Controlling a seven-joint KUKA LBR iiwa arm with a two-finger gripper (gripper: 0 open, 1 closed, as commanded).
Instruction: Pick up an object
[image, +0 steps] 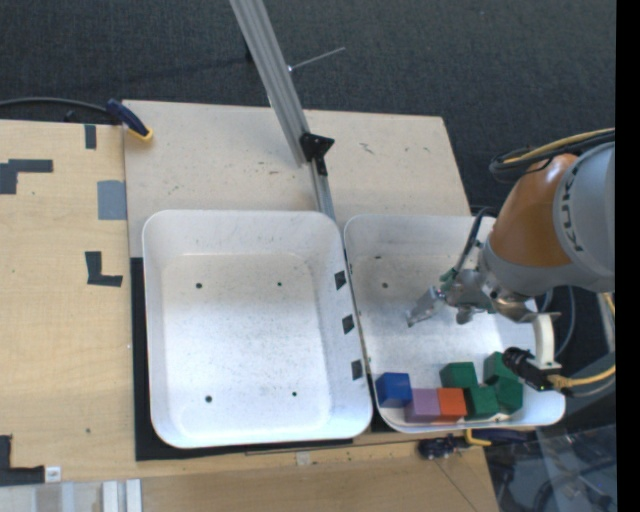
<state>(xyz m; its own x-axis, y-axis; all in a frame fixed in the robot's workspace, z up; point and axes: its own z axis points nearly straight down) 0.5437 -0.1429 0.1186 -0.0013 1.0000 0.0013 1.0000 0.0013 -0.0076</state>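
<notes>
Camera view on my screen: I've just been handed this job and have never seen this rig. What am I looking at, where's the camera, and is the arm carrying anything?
You are looking down at a slant from one fixed camera above a wooden bench. Two shallow white bins sit side by side: the left bin and the right bin. The grey and orange machine on the right is a robot arm. Its gripper hangs over the middle of the right bin, with nothing visible between its fingers. Along that bin's near edge lie small blocks: a blue block, a purple block, an orange block and some green blocks.
</notes>
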